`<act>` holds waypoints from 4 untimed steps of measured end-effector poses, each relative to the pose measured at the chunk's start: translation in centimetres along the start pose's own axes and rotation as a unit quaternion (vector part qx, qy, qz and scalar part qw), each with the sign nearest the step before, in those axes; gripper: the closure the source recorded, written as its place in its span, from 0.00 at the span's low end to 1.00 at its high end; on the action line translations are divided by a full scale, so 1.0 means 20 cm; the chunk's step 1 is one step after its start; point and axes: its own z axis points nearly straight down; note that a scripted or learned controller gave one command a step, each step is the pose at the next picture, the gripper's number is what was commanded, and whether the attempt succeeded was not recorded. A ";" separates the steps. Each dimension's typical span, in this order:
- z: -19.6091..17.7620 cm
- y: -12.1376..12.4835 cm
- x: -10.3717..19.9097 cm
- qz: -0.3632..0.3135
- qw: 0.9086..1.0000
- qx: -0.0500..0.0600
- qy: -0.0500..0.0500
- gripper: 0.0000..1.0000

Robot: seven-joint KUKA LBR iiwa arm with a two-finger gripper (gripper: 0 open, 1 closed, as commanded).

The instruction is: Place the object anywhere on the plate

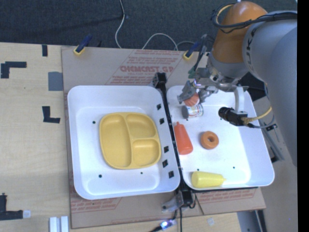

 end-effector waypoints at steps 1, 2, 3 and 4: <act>0.00 0.04 0.22 0.000 1.000 -0.001 0.000 1.00; 0.01 0.05 0.51 0.000 1.000 -0.001 0.000 1.00; -0.07 0.14 0.81 -0.001 1.000 -0.002 0.000 1.00; -0.10 0.15 0.78 0.001 1.000 -0.001 0.000 1.00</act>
